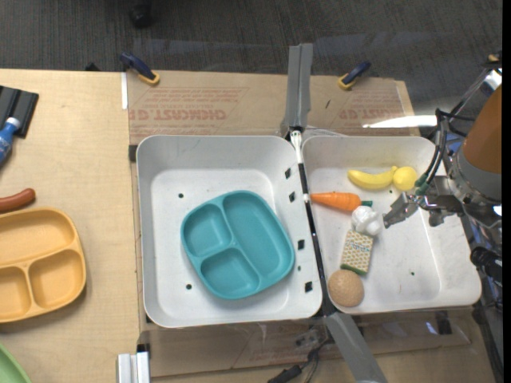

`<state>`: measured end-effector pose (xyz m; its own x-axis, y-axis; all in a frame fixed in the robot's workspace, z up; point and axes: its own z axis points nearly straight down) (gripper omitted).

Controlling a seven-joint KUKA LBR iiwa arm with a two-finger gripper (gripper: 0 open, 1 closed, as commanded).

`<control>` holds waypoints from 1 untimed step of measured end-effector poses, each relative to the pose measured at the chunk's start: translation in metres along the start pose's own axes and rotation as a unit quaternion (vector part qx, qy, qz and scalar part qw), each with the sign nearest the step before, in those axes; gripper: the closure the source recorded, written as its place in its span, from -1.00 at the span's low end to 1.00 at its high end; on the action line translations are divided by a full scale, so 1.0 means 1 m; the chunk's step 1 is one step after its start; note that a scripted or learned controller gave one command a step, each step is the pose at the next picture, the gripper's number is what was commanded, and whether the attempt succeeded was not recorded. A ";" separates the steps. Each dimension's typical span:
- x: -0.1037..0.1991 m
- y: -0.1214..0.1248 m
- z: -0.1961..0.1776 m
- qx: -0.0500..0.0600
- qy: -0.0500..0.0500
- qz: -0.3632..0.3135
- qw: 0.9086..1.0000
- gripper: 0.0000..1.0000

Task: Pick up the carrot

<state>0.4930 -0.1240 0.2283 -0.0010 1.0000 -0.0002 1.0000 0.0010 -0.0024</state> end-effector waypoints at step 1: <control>-0.003 0.072 0.002 0.000 0.000 0.019 1.000 -1.00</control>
<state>0.5651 -0.1270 0.2264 0.0369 0.9993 -0.0006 0.9993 -0.0369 -0.0025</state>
